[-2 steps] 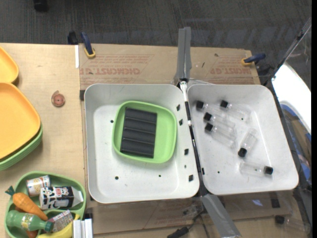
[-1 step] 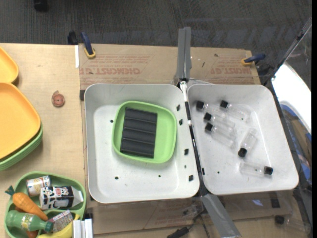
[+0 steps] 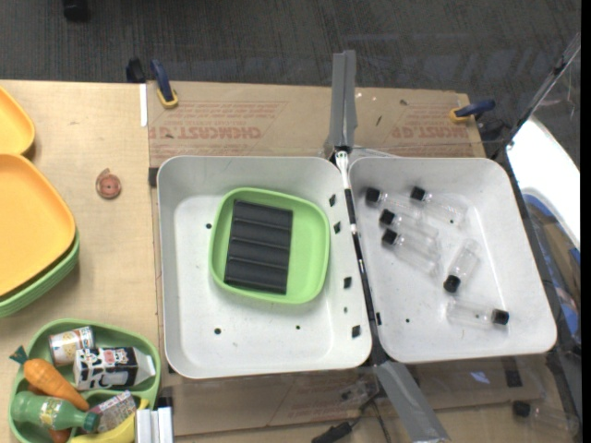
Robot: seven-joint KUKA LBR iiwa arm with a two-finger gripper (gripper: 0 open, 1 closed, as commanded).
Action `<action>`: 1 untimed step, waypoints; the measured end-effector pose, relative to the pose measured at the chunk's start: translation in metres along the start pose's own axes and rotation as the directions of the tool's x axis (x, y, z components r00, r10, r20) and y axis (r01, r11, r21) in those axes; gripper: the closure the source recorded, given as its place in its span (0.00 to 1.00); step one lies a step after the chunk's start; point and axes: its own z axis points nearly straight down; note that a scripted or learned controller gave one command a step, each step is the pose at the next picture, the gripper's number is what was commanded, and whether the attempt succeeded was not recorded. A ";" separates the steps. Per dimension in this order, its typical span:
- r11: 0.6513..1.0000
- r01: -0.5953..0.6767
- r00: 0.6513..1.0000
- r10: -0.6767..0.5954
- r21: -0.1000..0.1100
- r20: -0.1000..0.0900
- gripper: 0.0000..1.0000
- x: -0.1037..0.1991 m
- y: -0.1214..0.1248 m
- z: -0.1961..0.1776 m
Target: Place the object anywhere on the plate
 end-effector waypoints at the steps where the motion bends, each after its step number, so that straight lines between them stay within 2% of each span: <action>1: 1.000 0.001 1.000 -0.001 0.000 0.000 0.00 0.031 0.006 0.000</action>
